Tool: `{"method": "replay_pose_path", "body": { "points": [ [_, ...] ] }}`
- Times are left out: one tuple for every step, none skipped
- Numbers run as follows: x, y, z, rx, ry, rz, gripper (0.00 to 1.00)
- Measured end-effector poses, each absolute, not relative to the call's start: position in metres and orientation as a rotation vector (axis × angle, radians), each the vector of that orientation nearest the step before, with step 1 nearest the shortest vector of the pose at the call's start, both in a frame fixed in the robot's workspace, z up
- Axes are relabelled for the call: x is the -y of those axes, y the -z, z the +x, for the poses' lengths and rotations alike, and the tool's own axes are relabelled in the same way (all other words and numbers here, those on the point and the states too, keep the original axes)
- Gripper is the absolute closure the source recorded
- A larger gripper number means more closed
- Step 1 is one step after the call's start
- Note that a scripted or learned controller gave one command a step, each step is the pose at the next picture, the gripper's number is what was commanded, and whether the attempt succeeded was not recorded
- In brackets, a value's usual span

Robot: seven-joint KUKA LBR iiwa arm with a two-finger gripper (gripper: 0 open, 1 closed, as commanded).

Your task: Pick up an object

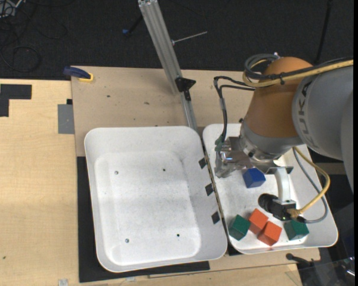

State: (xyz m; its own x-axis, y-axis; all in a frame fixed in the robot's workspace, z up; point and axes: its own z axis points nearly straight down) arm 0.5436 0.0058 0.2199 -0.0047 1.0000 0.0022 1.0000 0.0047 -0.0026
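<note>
The gripper (227, 159) hangs low over the right bin (322, 234), near its left wall; whether it is spread or pinching cannot be told. The grey arm (298, 118) bends in from the right. A blue block (253, 177) lies just beside it; orange blocks (264, 225) and green blocks (239, 226) sit nearer the front.

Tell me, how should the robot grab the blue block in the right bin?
Probably from straight above, closing the fingers on two opposite flat sides. The blue block sits tilted close under the gripper, with bare bin floor around it, apart from the orange blocks and green blocks lower down. Turning the wrist to match its slanted edges should help.
</note>
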Motion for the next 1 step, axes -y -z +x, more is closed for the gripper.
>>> {"method": "replay_pose_path", "body": {
  "points": [
    [-0.0602,-0.2235,0.5657,2.225,-0.001,-2.216,1.00]
  ]
}}
